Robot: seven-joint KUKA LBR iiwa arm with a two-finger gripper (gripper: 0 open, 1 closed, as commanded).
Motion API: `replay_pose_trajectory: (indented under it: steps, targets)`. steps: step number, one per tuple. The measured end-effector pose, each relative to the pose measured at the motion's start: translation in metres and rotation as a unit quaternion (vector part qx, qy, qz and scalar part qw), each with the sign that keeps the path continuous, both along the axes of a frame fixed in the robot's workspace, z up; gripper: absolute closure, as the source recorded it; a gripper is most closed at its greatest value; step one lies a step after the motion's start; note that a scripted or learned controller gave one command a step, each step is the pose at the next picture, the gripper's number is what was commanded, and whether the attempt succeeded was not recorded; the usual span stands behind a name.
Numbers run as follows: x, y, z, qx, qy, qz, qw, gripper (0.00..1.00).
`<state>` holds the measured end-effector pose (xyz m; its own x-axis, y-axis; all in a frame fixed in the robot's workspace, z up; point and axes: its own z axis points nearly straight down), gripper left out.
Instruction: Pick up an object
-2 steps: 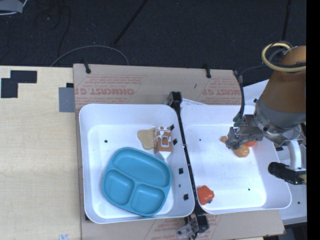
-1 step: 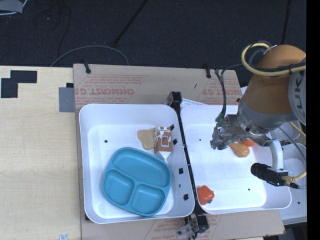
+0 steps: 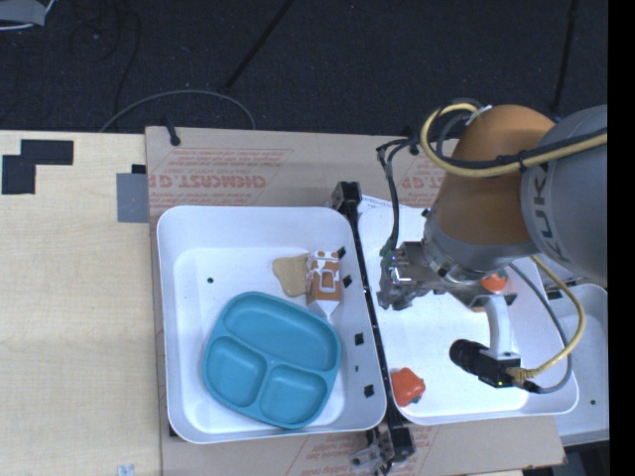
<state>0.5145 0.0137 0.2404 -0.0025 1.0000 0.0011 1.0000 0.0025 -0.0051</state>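
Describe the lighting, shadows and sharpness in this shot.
Camera view: even, soft light; the white bins come out bright without blown glare. The blue divided plate is sharp, with only faint shade along its edge. The arm casts a soft shadow on the right bin floor. The background above the bench is nearly black, cables barely readable. The gripper looks cluttered, its detail hard to resolve.

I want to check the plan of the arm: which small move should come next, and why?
Probably move the pincer toward the orange object in the right bin, then descend. The pincer hangs over that bin's left part, and this object lies alone near the bin's lower left corner.
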Motion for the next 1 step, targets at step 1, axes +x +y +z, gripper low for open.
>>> replay_pose_trajectory:
  steps: [1]
  targets:
    - [-0.0128,0.0526,-0.0130,-0.0004,0.000,-0.001,1.0000,1.00]
